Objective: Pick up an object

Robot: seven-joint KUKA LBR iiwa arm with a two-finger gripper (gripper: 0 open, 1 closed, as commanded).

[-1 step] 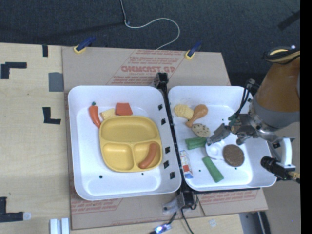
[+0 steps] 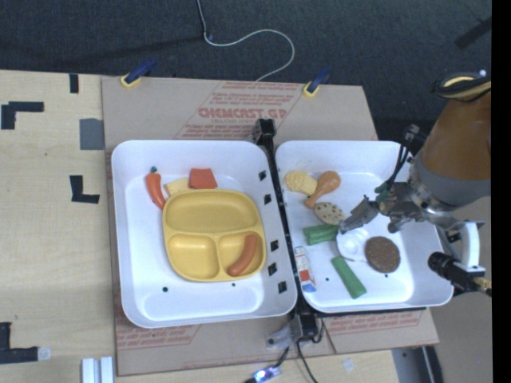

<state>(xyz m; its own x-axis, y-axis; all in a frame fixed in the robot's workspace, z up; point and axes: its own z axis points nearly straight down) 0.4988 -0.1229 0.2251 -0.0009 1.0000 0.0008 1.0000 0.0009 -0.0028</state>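
Two white bins (image 2: 128,238) were set on cardboard (image 2: 239,106) over a pale bench (image 2: 48,238), dark carpet behind. The gripper (image 2: 369,215) was seen above the right bin, jaws spread, nothing grasped. A brown disc (image 2: 382,254) lay near that bin's right edge.

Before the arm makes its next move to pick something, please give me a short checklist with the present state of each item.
1. Gripper is over the right bin: ok.
2. Jaws open or shut: cannot tell.
3. Object already held: cannot tell.
4. Targets near the gripper: spotted cookie, green piece, brown disc: ok.
5. Space around the cookie: not ok, the drumstick lies against it.
6. Yellow tray in the left bin is apart from the arm: ok.
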